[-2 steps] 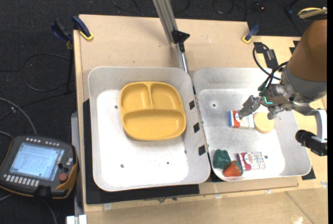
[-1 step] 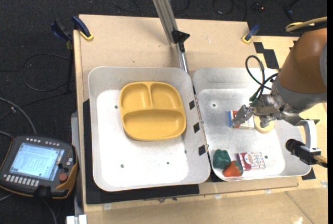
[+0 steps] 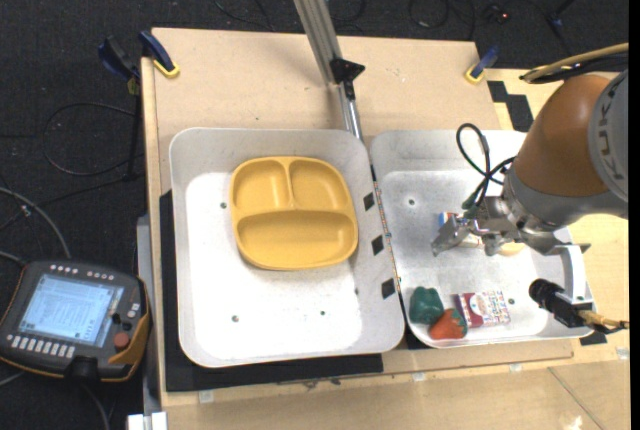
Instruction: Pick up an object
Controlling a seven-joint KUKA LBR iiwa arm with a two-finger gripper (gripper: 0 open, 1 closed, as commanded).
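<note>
Camera view shows the pincer (image 3: pixel 452 236) low inside the right bin (image 3: pixel 420 163), near its middle, with its grey fingers (image 3: pixel 445 239) pointing toward the left bin; whether they are spread or pressed together cannot be told, and nothing can be seen between them. Behind it, the grey arm (image 3: pixel 570 158) with its orange band comes in from the right, and a black cable (image 3: pixel 478 158) loops over the bin beside the wrist.

Near the front edge of the right bin, apart from the pincer, three small things lie close together: a green toy (image 3: pixel 426 303), a red toy (image 3: pixel 449 325) just beside it, and a small red-and-white carton (image 3: pixel 484 308) touching or nearly touching the red toy.

In the left bin (image 3: pixel 200 318) sits a yellow divided plate (image 3: pixel 294 213), well apart from the pincer. Both bins rest on the tan counter (image 3: pixel 240 78). A pendant (image 3: pixel 70 313) with a lit screen lies on the dark floor to the left.
</note>
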